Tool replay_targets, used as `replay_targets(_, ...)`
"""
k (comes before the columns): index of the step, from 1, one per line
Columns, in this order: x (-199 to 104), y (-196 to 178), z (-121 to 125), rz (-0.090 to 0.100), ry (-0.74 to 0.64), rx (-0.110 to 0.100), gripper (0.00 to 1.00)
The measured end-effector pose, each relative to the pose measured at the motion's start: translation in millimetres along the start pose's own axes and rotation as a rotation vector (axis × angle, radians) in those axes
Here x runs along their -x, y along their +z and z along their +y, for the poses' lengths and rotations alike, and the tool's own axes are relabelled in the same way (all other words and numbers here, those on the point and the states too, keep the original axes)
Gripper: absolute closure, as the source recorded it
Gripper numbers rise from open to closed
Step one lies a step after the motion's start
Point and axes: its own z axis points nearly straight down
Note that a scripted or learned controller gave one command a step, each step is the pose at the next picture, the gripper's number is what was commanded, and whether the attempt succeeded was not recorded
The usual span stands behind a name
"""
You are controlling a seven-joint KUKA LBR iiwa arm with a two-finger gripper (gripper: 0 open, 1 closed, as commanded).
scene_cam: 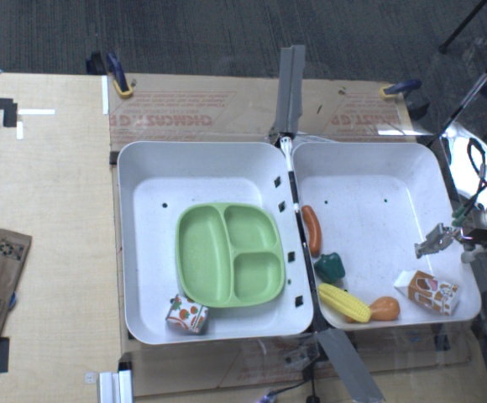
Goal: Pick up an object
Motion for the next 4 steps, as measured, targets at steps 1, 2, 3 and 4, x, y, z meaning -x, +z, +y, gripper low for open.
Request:
replay_targets(1,-21.2,77.1,-2.3,0.004,0.290,-0.001,0.00)
replay_targets(2,-20.5,68.6,-2.4,0.003,0.292,-0.002,1.00)
replay_targets(3,-35.5,63.7,47.5,-0.001,-0.062,0.002,1.00)
replay_targets(4,-35.3,63.8,47.5,-0.001,-0.062,0.002,0.00)
